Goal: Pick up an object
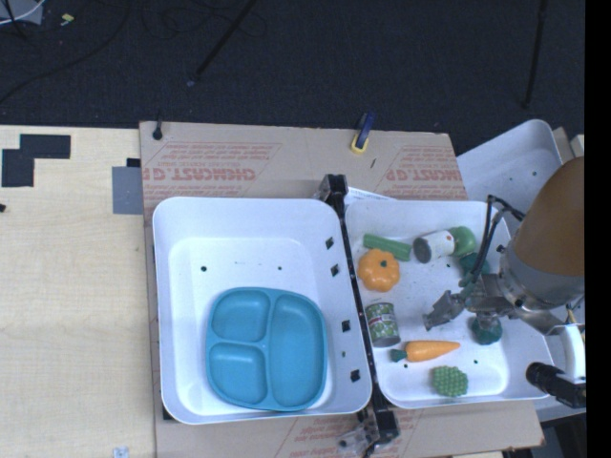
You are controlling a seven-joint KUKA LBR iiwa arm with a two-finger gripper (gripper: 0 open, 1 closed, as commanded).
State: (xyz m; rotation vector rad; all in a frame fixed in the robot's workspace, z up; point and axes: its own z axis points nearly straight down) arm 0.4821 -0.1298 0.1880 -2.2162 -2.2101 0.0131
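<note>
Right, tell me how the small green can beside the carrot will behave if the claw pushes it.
The green can looks rigid, so it should slide rather than crumple. It seems to stand upright, so a high push may tip it; once down, its round body would probably roll toward the carrot or the pumpkin.

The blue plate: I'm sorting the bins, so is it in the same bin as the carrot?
No, the blue plate lies in the left bin; the carrot lies in the right bin.
</note>
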